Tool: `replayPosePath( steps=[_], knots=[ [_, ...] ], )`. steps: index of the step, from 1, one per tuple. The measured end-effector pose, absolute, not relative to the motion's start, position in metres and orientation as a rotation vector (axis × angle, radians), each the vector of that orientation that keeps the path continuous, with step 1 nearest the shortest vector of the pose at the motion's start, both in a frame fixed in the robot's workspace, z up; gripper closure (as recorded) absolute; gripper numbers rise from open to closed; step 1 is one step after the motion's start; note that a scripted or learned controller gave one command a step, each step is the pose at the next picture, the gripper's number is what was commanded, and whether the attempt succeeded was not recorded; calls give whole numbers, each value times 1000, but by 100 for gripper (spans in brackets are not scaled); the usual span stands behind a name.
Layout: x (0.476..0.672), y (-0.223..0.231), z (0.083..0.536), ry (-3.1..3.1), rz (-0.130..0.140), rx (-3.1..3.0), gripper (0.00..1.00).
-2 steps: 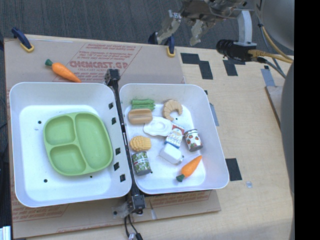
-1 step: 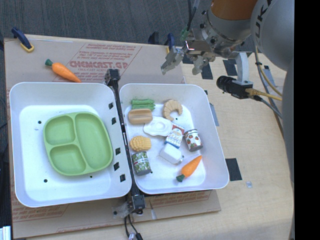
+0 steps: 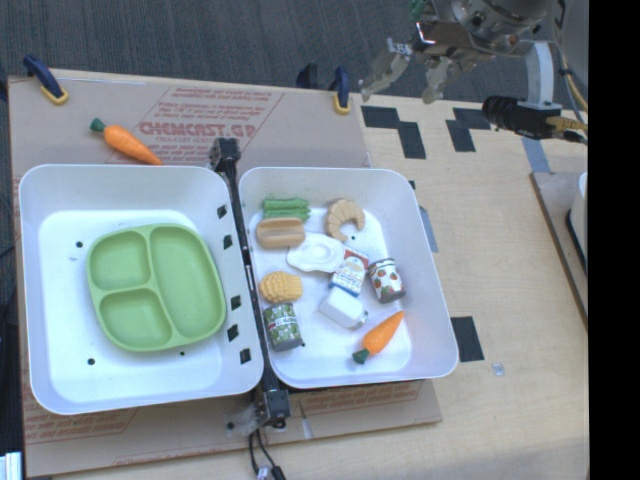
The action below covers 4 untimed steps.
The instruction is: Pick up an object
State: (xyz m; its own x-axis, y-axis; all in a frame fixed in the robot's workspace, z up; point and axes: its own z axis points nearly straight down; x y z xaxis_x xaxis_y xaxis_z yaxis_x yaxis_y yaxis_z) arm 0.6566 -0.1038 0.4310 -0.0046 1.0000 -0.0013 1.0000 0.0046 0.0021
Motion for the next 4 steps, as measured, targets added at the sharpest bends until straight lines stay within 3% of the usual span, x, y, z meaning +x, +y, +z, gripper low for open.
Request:
replayPosePath(
  steps=[1,2,4],
  knots=[
    [629,-161,382,2226,-6,2219,0],
    [625,-203,376,2226,-4,2216,0],
    [601,-211,390,2224,0,2216,0]
  ],
)
